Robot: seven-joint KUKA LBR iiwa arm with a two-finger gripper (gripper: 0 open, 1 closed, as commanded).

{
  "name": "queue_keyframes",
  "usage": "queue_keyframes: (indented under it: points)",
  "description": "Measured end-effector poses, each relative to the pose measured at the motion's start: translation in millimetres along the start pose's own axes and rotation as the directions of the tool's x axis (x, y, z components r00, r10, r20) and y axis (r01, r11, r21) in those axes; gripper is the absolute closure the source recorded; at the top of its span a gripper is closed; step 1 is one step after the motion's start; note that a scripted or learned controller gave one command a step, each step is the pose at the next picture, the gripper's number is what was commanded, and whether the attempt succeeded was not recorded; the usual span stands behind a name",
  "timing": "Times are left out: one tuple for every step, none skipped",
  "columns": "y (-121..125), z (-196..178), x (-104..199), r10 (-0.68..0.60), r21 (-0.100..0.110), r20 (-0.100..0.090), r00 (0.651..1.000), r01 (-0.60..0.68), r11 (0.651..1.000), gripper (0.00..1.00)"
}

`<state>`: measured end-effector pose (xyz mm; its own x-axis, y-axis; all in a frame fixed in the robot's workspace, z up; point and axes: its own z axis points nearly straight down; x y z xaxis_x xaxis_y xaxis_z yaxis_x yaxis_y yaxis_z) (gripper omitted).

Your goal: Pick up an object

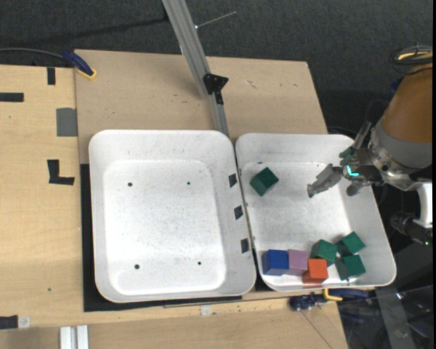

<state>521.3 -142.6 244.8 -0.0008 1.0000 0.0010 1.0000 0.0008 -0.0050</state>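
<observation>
In the right bin [298,151], a lone green block [263,181] lies near the upper left. Along the bin's near edge sit a blue block [276,261], a purple block [298,259], an orange block [317,269] and three green blocks [341,253] in a cluster. My gripper [336,185] hangs over the right half of this bin, to the right of the lone green block and apart from it. It is open, with nothing between its fingers [320,183].
The left bin [102,195] stands beside the right one, touching it at the middle. A slanted metal bar [192,42] runs from the top of the view down to the bins' far edge. The arm's orange band [414,107] is at the far right.
</observation>
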Motion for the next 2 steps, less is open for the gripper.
queue_keyframes:
  points:
    - [1,-2,0,-0.001,-0.004,0.001,1.0,0.001,1.0,0.0]
    - [-3,62,-4,0.001,0.003,0.0,1.0,-0.001,1.0,0.0]
